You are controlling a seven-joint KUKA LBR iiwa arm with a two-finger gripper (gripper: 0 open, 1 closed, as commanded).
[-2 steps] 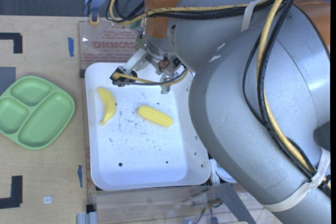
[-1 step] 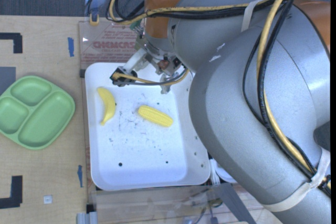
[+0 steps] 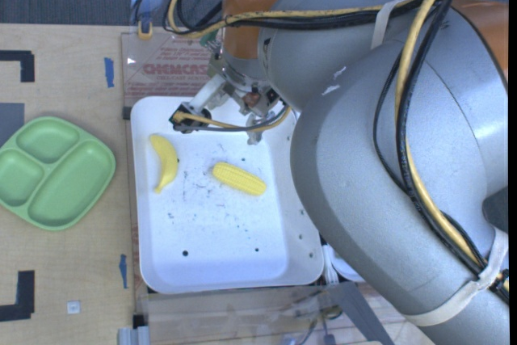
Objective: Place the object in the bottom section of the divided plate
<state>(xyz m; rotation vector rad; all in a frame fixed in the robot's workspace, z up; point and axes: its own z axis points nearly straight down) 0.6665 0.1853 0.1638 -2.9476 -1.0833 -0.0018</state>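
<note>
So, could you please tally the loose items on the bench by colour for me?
Yellow: 2, the banana and the corn cob, both lying in the white bin.
Green: 1, the divided plate, on the wooden bench left of the bin.
Total: 3

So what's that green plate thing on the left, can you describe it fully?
The light green divided plate looks like moulded plastic, with rounded corners and a raised rim. Ridges split it into three sections: two smaller ones towards its upper left and one large one along its lower right. It lies flat, turned at an angle, on the pale wooden bench, left of the shallow white bin. Nothing lies in it.
</note>
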